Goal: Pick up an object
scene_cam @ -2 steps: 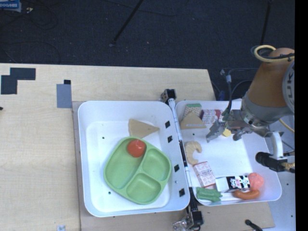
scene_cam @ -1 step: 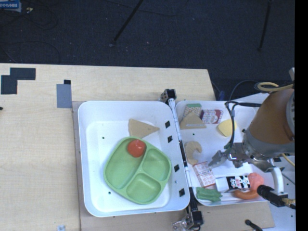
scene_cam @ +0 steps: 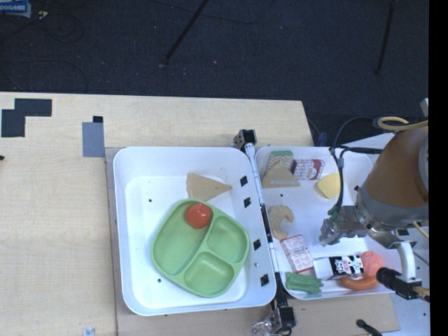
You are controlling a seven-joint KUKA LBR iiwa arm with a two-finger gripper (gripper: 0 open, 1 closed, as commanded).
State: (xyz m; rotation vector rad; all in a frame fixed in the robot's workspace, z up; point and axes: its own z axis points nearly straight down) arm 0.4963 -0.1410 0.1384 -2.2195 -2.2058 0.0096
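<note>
**Arm low over the right bin, grip unreadable**

From my feed, the fingers [scene_cam: 334,231] are a dark, blurred cluster under the wrist, and I cannot tell whether they are spread or closed, or whether anything sits between them. The arm's orange band [scene_cam: 399,170] cuts off at the right edge of the view and hides that side of the right bin [scene_cam: 308,152].

Just left of the fingers lies a tan cookie-like piece [scene_cam: 281,218]; below-left is a pink-and-white packet [scene_cam: 297,252]. Directly below them I see a black-and-white carton [scene_cam: 346,265], an orange item [scene_cam: 364,271] and a green piece [scene_cam: 302,283]. Above, a yellow wedge [scene_cam: 329,185] and a red-and-white can [scene_cam: 308,169] lie near the far wall.

Bare white floor shows right around the fingers. Well to their left, the left bin [scene_cam: 129,187] holds a green divided plate [scene_cam: 201,255] with a red ball [scene_cam: 198,215] on it. The tabletop [scene_cam: 49,215] lies beyond.
</note>
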